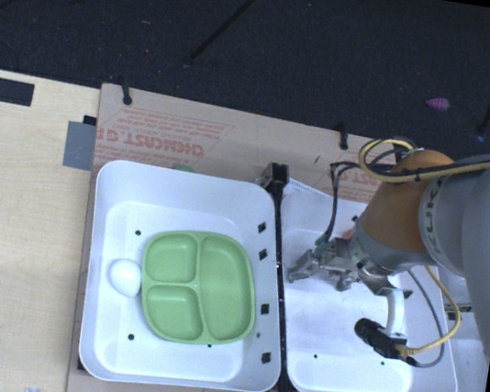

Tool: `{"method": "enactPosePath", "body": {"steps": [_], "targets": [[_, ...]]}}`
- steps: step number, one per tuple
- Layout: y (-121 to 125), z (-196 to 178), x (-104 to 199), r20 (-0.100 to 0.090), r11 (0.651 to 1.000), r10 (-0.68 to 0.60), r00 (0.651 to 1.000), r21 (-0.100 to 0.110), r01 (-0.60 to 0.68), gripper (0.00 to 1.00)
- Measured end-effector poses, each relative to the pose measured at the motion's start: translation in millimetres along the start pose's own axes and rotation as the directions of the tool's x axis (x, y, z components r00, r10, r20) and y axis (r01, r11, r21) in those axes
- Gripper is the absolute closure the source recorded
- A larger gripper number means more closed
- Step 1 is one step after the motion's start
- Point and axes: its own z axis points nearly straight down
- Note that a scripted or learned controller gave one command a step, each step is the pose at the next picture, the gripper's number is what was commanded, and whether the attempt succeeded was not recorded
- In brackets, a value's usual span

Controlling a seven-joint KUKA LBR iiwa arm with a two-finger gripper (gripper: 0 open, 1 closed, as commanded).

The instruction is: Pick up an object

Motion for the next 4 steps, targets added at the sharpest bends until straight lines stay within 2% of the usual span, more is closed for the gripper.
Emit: {"method": "enactPosePath", "body": {"steps": [1,2,3,4], "targets": [[0.0,-10.8,-1.7,0.000,1.000,0.006,1.000,0.000,-0.006,1.00],[8.2,-68.6,-7.6,0.001,1.000,0.001,1.000,-0.007,-0.001,1.00],[-1.5,-123.9,-8.2,0.001,1.000,-0.001,1.000,-0.007,0.001,1.00],[-0.9,-177.1,-9.5,0.002,1.000,-0.004,1.000,-0.009,0.004,1.00]]}}
